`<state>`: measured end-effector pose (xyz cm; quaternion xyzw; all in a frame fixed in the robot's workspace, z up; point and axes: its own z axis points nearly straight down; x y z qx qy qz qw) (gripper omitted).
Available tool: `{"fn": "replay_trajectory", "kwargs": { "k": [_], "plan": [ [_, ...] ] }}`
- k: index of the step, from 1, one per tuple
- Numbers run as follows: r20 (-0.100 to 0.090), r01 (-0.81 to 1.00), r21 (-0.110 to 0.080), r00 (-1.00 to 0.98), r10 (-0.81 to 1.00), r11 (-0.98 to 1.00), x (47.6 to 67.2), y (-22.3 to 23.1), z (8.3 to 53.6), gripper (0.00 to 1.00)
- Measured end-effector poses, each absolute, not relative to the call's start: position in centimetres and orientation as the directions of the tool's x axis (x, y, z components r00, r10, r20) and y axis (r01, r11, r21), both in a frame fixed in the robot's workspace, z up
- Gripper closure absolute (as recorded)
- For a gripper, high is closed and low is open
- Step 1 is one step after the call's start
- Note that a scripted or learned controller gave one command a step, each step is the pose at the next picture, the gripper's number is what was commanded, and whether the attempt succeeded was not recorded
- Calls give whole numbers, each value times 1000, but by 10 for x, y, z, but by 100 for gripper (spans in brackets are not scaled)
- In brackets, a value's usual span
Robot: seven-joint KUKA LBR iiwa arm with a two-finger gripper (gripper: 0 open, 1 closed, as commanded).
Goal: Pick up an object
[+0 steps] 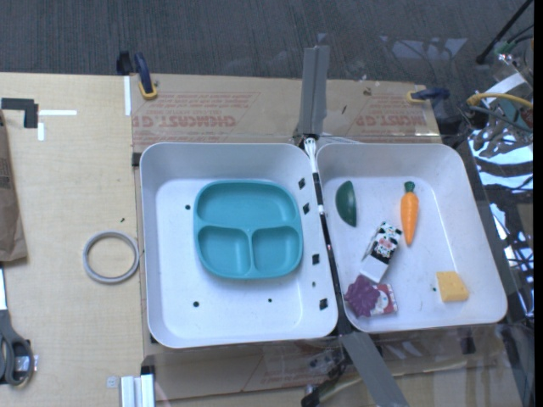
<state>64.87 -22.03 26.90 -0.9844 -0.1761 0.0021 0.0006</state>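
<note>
The right bin (454, 176) holds several small objects. A dark green leaf-shaped piece (346, 203) lies near its left wall. An orange toy carrot (409, 213) with a green top lies toward the middle. A small black-and-white cow-print carton (383, 248) lies below the carrot. A purple grape bunch on a small card (371, 298) sits at the front left of the bin. A yellow sponge block (452, 287) rests at the front right.
The left bin (161, 253) holds a teal three-compartment plate (249, 229). A grey tape ring (111, 256) lies on the bench to the left. Scissors (15, 359) lie at the lower left. A grey divider post (314, 91) stands between the bins at the back. Cables (501, 117) crowd the right.
</note>
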Motion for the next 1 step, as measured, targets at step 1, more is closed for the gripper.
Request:
{"fn": "replay_trajectory", "kwargs": {
  "k": [1],
  "plan": [
    [-5,206,-3,978,206,-979,636,-220,165,0]
  ]
}}
